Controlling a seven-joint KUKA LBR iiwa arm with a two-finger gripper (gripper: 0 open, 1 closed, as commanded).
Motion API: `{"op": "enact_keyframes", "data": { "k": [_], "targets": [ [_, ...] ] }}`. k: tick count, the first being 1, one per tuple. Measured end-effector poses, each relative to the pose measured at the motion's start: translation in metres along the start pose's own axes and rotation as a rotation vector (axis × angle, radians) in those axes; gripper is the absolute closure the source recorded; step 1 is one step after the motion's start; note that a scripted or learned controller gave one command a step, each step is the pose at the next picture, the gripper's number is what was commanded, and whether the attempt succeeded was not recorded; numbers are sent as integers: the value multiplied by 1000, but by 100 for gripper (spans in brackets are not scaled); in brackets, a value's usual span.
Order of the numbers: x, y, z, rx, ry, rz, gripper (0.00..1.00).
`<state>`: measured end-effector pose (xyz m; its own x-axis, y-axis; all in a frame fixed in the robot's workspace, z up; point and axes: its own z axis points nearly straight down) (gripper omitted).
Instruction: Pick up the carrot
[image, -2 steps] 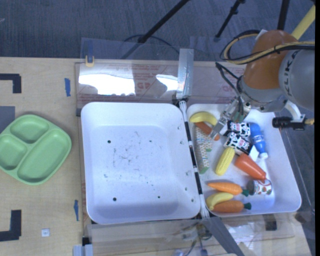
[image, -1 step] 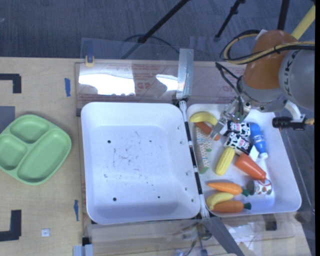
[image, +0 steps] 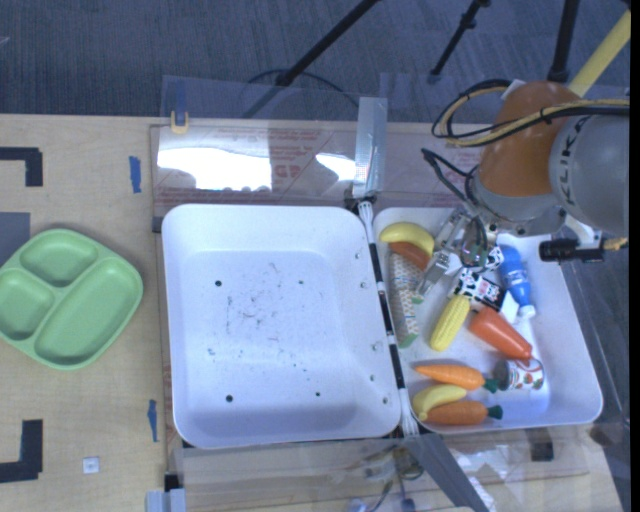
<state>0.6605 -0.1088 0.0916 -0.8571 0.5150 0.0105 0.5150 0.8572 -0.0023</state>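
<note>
Over the right bin (image: 575, 385), the gripper (image: 447, 262) hangs above a corn cob (image: 449, 318) with its metal fingers spread and nothing between them. Just beside it lie a banana (image: 408, 238) and a blue bottle (image: 514, 277). Carrots sit nearer the front (three orange ones): one (image: 500, 334) beside the cob, another (image: 452, 375) below it, the last (image: 462, 413) against the front wall, well apart from the green tray (image: 68, 297).
</note>
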Motion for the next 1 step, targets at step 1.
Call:
{"op": "enact_keyframes", "data": {
  "k": [1],
  "targets": [
    [3,-1,0,-2,-16,-141,0]
  ]
}}
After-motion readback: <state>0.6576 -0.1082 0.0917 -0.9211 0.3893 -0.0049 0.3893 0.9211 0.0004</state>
